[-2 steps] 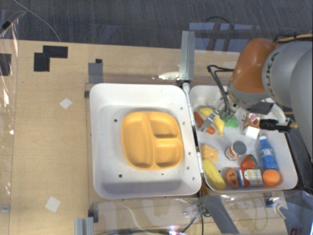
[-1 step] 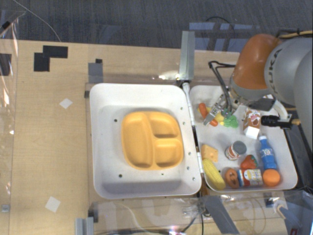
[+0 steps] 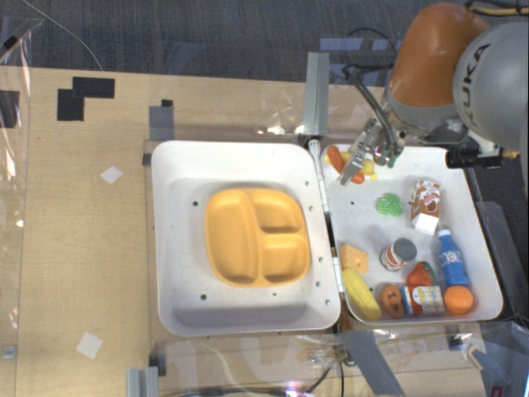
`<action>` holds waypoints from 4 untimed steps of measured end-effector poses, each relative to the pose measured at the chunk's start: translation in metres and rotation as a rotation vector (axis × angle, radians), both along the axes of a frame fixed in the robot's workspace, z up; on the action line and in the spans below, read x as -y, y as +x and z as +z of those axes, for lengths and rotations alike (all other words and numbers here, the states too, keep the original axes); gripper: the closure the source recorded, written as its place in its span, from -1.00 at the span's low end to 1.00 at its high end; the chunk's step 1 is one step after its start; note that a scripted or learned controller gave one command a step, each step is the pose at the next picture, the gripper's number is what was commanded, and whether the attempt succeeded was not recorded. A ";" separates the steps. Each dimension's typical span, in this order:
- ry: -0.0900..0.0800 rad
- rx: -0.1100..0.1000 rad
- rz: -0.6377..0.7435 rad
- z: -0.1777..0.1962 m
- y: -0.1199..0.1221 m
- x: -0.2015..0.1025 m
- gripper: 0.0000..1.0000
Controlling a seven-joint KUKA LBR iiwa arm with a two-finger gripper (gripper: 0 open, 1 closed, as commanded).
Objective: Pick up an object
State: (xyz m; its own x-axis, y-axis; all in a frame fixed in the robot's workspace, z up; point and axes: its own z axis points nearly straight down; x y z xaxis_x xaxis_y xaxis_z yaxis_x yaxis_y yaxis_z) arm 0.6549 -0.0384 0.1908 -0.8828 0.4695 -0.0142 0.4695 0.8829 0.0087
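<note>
You had the grey arm [image 3: 463, 64] with its orange band reaching in from the right, over the far edge of the right bin [image 3: 488, 255]. To its left sat the other white bin [image 3: 178, 246], and in the middle of that one lay a yellow divided tray [image 3: 254, 236], compartments facing up.

The gripper [image 3: 357, 170] hung at the far left corner of the right bin, close to the wall between the two bins. You could not tell from this view whether it was released or clenched; nothing could be made out in its grasp. Small red and yellow pieces [image 3: 347, 162] lay right at its tip, too small and crowded to name.

The rest of the right bin held the loose toy groceries. A blue bottle [image 3: 450, 259] lay along the right side, with an orange [image 3: 459, 299] just near its lower end. A brown-and-white packet [image 3: 425, 205] stood toward the far right. A corn cob [image 3: 360, 294] lay against the near left corner, a cheese wedge [image 3: 355, 258] just above it. A green piece [image 3: 389, 205] rested alone near the middle.
</note>
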 end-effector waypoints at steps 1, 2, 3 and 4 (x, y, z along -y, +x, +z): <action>-0.005 -0.006 0.371 -0.004 -0.007 -0.004 1.00; 0.001 -0.010 0.053 -0.005 -0.023 -0.062 1.00; 0.000 -0.001 0.057 0.008 -0.021 -0.062 1.00; 0.000 -0.001 0.058 0.007 -0.021 -0.062 -1.00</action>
